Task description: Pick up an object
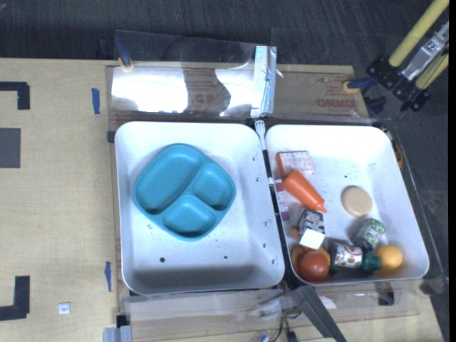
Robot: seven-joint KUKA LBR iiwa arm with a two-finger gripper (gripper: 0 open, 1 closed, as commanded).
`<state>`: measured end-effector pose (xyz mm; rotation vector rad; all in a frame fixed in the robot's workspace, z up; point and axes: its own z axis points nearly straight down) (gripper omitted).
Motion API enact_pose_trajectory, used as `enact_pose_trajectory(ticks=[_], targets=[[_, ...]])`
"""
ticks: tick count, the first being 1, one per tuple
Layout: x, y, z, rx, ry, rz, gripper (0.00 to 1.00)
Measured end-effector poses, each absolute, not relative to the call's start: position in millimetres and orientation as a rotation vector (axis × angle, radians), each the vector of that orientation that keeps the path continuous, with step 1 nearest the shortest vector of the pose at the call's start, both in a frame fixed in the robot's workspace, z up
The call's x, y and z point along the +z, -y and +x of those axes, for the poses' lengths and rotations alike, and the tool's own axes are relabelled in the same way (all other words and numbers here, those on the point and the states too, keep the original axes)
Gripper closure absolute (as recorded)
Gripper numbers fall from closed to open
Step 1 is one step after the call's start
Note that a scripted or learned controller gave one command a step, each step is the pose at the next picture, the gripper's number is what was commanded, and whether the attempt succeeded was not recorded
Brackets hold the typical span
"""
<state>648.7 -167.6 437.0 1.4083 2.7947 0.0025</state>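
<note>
Two white bins sit side by side on the tabletop, mid-frame. Left bin holds one blue divided plate, three compartments, lying flat in the bin's upper-middle area.

Right bin holds the clutter, mostly along its left and lower edges. Small pink-and-white packet near upper left of that bin. Just below it an orange carrot-shaped toy, angled down to the right. Below that a dark little item with a white label, too small to identify. White cube-ish piece just under it. Red tomato-like ball at the bin's lower left corner, touching or nearly touching the white piece. Beside it to the right a bottle with red-white label lying on its side. Green can tilted, just above the bottle's right end. Orange ball at lower right, against the bottle's end. Tan round disc lies apart from the rest, mid-right of the bin.

Hand sits in the upper right corner of frame, outside the bins, well apart from every object. Black fingers point down-left; can't tell if they are apart or together. Nothing seen between them. Yellow-and-grey arm section runs off the top right.

Reflective sheet lies above the left bin.
</note>
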Motion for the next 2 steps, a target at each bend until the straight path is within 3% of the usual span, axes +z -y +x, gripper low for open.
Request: enact_pose_trajectory(ticks=[1, 2], targets=[[340.4, 87.4, 667.3, -0.002, -2.676, 1.653, 1.0], [269.5, 41.0, 666.5, -0.003, -2.65, 1.696, 1.0]])
